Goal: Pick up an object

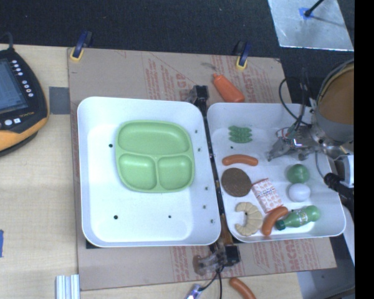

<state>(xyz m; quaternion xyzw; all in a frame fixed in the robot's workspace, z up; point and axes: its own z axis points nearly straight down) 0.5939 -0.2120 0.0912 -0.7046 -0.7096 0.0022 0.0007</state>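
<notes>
My gripper [282,149] hangs over the right bin [265,113], near its right side, with its grey fingers spread and nothing between them. Just below it lie a green ball [297,173] and a white egg [298,192]. To its left are a green leafy piece [240,134], a sausage [240,161], a brown patty [235,181] and a red-and-white packet [267,194]. At the bin's front lie a croissant [249,217], a second sausage [273,220] and a green bottle [297,217].
The left bin [96,167] holds a green divided plate [154,156]. A carrot [227,88] lies on the cardboard behind the right bin, and another sausage [243,287] in front of it. A teach pendant [9,101] rests at the far left.
</notes>
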